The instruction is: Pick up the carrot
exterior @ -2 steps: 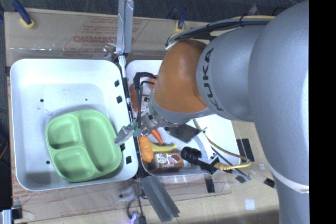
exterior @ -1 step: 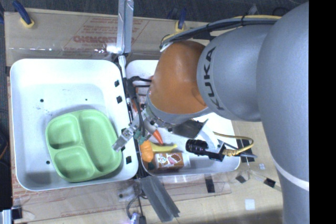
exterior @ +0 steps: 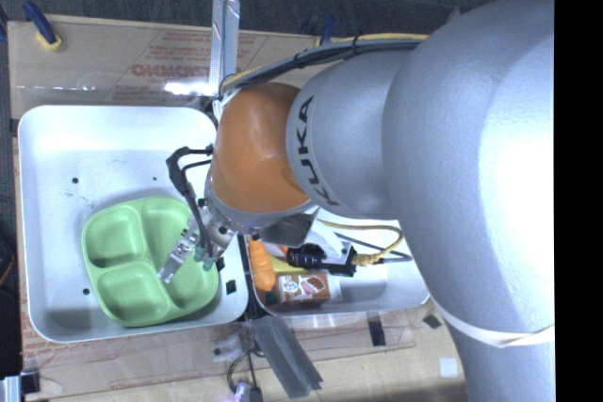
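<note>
Camera view looks down at a slant on two shallow white plastic bins set side by side, the left bin [exterior: 47, 165] in full sight and the right bin [exterior: 396, 295] largely covered by the big grey KUKA arm [exterior: 443, 165] that reaches in from the right, its orange band [exterior: 252, 146] sitting over the divide between the bins. In the left bin lies a light green plastic tray [exterior: 122, 273] with three compartments. The two-finger gripper [exterior: 185, 256] hangs over the right part of this tray, its metal fingers [exterior: 175, 261] pointing down and to the left; nothing is seen between them, and whether the jaws are spread or pressed together cannot be told from here. The small orange carrot [exterior: 261, 266] lies in the right bin, just beside its left wall, apart from the gripper. Near the carrot's lower end is a brown packet with a white label [exterior: 303, 288], and a black cable fitting [exterior: 320, 257] is above that.
</note>
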Controlling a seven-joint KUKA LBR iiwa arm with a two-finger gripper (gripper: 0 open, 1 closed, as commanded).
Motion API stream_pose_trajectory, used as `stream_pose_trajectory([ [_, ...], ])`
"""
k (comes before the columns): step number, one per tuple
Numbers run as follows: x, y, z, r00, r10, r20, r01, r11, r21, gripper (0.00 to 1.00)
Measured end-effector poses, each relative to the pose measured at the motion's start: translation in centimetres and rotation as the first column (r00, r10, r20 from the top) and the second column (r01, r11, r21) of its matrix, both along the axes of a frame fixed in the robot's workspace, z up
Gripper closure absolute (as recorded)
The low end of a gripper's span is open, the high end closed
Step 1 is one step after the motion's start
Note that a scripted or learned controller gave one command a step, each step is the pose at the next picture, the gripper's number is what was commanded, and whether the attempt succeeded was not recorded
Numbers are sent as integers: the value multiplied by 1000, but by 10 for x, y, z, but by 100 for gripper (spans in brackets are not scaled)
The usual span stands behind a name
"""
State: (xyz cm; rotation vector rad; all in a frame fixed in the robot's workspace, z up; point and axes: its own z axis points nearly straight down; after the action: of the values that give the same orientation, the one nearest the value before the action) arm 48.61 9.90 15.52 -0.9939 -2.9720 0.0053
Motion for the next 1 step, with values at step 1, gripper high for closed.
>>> stream_pose_trajectory([
  [1, 115, -83, 46, 996, 84, 10, -84, 996, 0, 0],
])
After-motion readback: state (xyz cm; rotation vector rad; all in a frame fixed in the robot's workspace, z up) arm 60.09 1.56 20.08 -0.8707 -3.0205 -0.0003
